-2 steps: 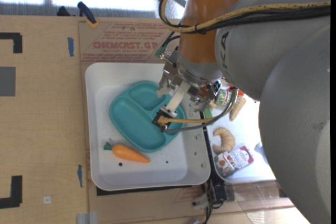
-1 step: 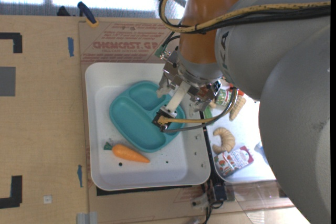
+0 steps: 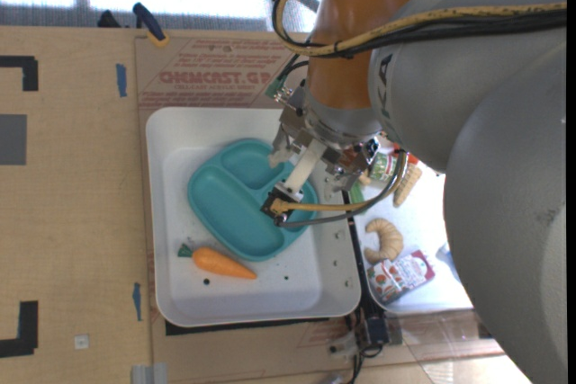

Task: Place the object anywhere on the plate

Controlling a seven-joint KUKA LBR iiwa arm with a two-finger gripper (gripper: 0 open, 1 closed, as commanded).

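A teal divided plate [image 3: 229,207] lies in the left white bin [image 3: 166,193]. An orange carrot [image 3: 220,263] with a green top rests on the bin floor just in front of the plate, touching or nearly touching its near rim. My gripper [image 3: 331,166] hangs under the orange-banded wrist above the plate's right edge and the wall between the two bins. The wrist hides most of it, and I see nothing held in it.
The right bin [image 3: 423,301] holds a croissant [image 3: 385,238], a pouch printed with strawberries [image 3: 398,274], a pale corn-like piece [image 3: 409,183] and a green-labelled item [image 3: 382,166]. My arm covers most of that bin. Cardboard [image 3: 72,193] lies left of the bins.
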